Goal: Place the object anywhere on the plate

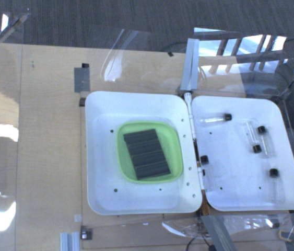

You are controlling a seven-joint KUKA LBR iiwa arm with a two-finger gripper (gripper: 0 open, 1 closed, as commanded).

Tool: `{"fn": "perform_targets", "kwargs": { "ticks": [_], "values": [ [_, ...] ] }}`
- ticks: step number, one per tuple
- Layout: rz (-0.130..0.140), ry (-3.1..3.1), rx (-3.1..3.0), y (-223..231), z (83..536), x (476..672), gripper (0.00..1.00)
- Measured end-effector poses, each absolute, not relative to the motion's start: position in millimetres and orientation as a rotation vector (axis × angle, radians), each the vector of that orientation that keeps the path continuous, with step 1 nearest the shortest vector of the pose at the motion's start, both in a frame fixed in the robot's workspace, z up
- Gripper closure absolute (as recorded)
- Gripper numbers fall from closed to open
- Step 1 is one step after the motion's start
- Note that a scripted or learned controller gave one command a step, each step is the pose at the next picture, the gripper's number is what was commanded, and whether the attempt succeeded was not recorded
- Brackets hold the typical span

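Observation:
A light green square plate (174, 140) rests in the middle of the left white bin (100, 140). A dark grey ribbed rectangular block (146, 153) lies flat on the plate, turned slightly off square, well inside the plate's rim.
The right white bin (230, 192) holds several clear tubes with black caps, such as one near its top left (217, 118) and one at its lower right (273, 174). A small black piece (204, 160) sits by the seam between the bins. The wooden bench (37, 140) spreads left.

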State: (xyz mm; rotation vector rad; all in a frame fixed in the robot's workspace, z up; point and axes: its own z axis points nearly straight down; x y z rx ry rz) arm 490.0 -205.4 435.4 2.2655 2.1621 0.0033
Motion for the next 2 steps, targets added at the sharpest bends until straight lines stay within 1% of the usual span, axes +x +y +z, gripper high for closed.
{"fn": "perform_targets", "kwargs": {
  "ticks": [1,2],
  "values": [
    [0.003,2.162,2.266,-205.4,435.4,490.0,0.00],
    [0.004,2.025,2.389,-200.9,435.5,490.4,0.00]
  ]
}}
